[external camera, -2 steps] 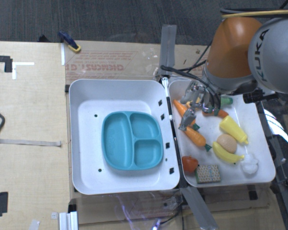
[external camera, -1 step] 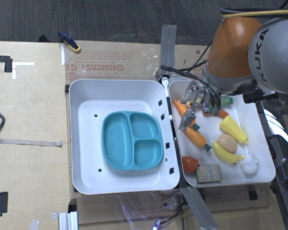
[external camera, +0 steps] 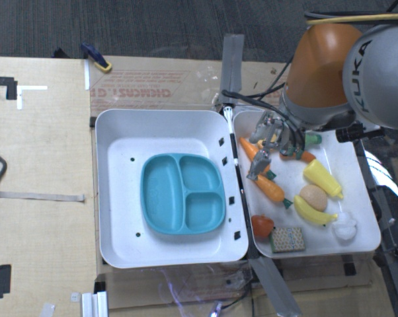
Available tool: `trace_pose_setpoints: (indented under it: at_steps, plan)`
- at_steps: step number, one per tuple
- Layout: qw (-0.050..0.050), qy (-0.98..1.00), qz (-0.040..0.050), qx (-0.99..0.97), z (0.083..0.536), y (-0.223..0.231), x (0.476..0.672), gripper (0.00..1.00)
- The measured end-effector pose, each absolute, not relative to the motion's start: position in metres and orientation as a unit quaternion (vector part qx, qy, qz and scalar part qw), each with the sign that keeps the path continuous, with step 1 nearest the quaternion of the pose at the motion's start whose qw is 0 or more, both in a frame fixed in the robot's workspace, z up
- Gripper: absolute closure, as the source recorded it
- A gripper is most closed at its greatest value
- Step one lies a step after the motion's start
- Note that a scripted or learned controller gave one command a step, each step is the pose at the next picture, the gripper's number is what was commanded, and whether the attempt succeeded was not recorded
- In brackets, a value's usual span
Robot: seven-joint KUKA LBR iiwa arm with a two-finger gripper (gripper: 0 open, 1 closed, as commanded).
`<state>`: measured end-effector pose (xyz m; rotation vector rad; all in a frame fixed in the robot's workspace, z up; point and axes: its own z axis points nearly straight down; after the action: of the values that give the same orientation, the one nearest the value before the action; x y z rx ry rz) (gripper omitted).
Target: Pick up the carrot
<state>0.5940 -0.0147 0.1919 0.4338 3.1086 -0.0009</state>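
Note:
Two orange carrots lie in the right bin (external camera: pixel 364 197). One carrot (external camera: pixel 270 189), with a green top, lies at a slant near the bin's middle left. A second carrot (external camera: pixel 248 147) rests against the left wall further back. My gripper (external camera: pixel 259 152) hangs over the bin's back left, just right of the second carrot and just behind the first. It is open, with one finger (external camera: pixel 256 168) pointing down towards the first carrot's thick end. Nothing is held between the fingers.
Beside the carrots lie a yellow banana (external camera: pixel 315 211), a yellow vegetable (external camera: pixel 323 179), a beige egg-like piece (external camera: pixel 313 197), a red tomato (external camera: pixel 262 225), a speckled sponge (external camera: pixel 287 240) and a white lump (external camera: pixel 345 228). The left bin (external camera: pixel 113 177) holds a teal divided plate (external camera: pixel 184 193).

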Motion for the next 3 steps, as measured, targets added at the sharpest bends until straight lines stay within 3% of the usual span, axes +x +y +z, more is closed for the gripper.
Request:
trace_pose_setpoints:
  at_steps: [3]
  plan:
    - [0.001, 0.990, -0.0003, 0.138, 0.1919, -0.0147, 0.5940, 0.00]
